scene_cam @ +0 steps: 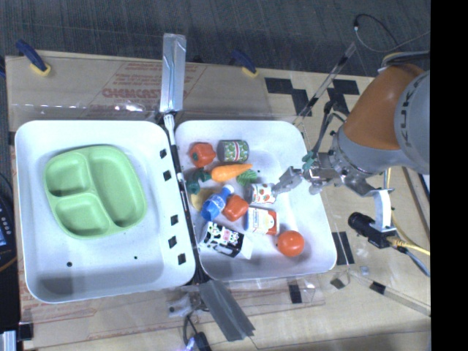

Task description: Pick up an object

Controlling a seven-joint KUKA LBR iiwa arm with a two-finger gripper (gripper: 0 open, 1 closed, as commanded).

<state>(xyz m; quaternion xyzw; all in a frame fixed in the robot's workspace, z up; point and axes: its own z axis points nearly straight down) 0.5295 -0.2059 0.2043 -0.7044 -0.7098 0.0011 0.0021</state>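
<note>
The right bin (311,218) holds several toy foods. At the back lie a red pepper (202,153), a green can (233,151) and a carrot (230,172). A blue bottle (214,204) and an orange-red block (235,208) sit in the middle. Toward the front are a cow-patterned carton (224,240), a red-and-white carton (262,220) and a red ball (290,243). My gripper (284,183) hangs low over the bin's right half, right beside a small white-and-red carton (263,193). Whether it touches that carton is unclear.
The left bin (44,269) carries a green divided plate (91,189). A metal divider strip (172,72) runs between the bins. The grey and orange arm (380,123) reaches in over the right rim, with cables and a black fitting (369,229) outside it.
</note>
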